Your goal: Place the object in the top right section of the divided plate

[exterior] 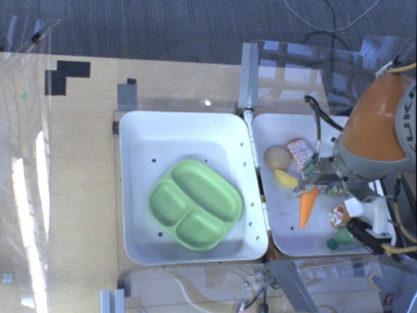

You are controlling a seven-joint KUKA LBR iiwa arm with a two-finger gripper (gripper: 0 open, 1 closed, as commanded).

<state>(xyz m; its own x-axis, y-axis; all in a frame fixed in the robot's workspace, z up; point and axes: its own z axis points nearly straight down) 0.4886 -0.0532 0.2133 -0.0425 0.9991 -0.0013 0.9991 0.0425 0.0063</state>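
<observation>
A light green divided plate [195, 205] lies tilted in the left bin [140, 149], with nothing in its three sections. My gripper [316, 178] hangs low over the right bin [287, 230], under the arm's orange band. It is right above the wide top end of an orange carrot [306, 208], which points toward the front. A yellow banana-like piece [285, 178] lies just left of the gripper. The gripper body hides whether anything is gripped.
In the right bin there are also a beige egg [277, 156], a red and white carton [300, 151], a brown and white item [339, 214] and a small green item [339, 242]. A metal divider [255, 175] separates the bins.
</observation>
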